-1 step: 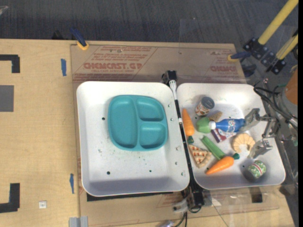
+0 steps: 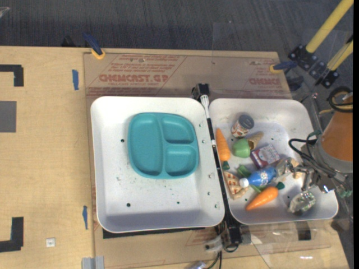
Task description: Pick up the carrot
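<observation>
Two orange carrots lie in the right bin. One carrot rests near the front, tip pointing to the front left. A second carrot lies along the bin's left wall with its green end toward the front. My gripper hangs low over the right side of this bin, just right of the front carrot and apart from it. The arm's orange band shows at the right edge. Nothing can be seen between the fingers.
The left bin bears a teal divided plate. Around the carrots lie a small can, a green round toy, a purple packet, a blue bottle, a waffle piece and a crumpled silvery object.
</observation>
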`<action>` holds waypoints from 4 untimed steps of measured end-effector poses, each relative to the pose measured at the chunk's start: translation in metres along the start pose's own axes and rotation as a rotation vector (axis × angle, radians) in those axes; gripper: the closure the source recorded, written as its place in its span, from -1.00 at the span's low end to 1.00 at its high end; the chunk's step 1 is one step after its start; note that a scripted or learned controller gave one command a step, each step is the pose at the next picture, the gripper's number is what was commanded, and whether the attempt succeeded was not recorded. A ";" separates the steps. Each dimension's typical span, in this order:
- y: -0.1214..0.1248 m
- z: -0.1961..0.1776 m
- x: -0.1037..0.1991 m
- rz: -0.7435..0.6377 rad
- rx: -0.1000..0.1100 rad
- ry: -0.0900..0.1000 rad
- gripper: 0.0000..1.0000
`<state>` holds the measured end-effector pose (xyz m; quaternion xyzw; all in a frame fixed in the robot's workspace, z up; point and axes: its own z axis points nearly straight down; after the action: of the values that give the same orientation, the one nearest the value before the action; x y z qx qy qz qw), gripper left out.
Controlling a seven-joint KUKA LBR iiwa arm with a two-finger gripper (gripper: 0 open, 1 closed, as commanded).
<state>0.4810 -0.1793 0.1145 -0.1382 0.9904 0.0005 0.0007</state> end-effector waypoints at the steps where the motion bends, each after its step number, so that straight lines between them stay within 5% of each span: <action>1: -0.033 -0.132 -0.064 0.030 0.010 -0.015 -1.00; 2: 0.020 -0.019 -0.016 -0.301 -0.003 0.001 -1.00; 3: 0.012 -0.036 -0.016 -0.629 0.004 -0.006 -1.00; 4: 0.016 -0.026 -0.009 -0.646 -0.001 -0.003 -1.00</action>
<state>0.4851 -0.1619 0.1406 -0.4455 0.8953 0.0009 0.0021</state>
